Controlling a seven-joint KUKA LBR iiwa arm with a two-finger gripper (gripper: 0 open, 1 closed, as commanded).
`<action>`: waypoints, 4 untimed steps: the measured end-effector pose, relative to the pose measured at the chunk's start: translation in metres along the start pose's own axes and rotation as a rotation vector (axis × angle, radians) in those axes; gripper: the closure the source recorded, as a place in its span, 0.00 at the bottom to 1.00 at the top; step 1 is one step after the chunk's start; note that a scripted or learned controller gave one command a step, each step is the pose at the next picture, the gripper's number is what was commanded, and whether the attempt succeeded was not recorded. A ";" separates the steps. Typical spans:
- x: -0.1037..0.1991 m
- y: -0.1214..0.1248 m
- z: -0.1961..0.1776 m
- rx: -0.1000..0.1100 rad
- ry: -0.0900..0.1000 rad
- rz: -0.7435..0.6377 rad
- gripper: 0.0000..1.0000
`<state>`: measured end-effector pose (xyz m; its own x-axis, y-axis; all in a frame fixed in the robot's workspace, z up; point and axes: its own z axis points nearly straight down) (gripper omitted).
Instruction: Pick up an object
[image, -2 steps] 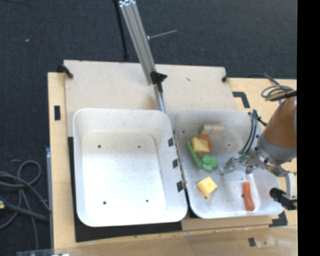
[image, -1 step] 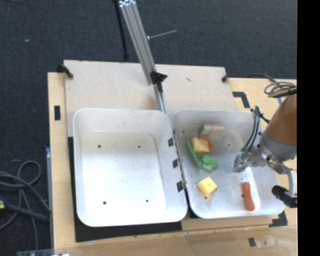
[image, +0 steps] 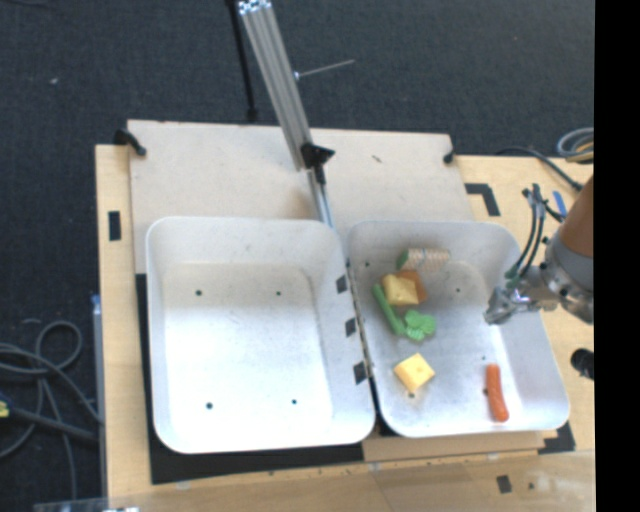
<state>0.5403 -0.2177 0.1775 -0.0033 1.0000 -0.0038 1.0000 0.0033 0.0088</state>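
Arm (image: 572, 250) reaches in from the right, its grey body and orange band showing at the edge, with the wrist bent so the gripper (image: 497, 308) hangs low over the right rim area of the right bin (image: 530, 400). Whether the tool is spread or closed I cannot tell from this angle; it is small and blurred, and nothing shows between its tips. Toys lie in that bin: an orange carrot (image: 495, 392) near the front right corner, just below and beside the gripper but apart from it; a yellow block (image: 414, 373) toward the middle front; a green piece (image: 420, 324) with a long green stem (image: 386, 304) running up from it; a yellow-brown chunk (image: 402, 290) touching the stem; and a pale ridged thing (image: 430, 258) near the back wall. Left bin (image: 160, 300) sits side by side with the right one, their walls touching in the middle. Both rest on a pale wooden bench (image: 120, 440) with a lighter board (image: 220, 170) behind them. A metal rail (image: 280, 85) slants down from the top to the gap between the bins. Dark carpet (image: 100, 60) surrounds the bench, and cables (image: 40, 350) coil on the floor at the left.
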 end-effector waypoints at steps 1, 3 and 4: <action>-0.002 0.002 -0.055 0.000 0.000 -0.001 1.00; 0.112 -0.010 -0.061 0.006 0.006 -0.005 1.00; 0.162 -0.021 -0.054 0.008 0.004 -0.003 1.00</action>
<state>0.5183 -0.0557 0.2306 -0.0068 1.0000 0.0006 1.0000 0.0068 0.0007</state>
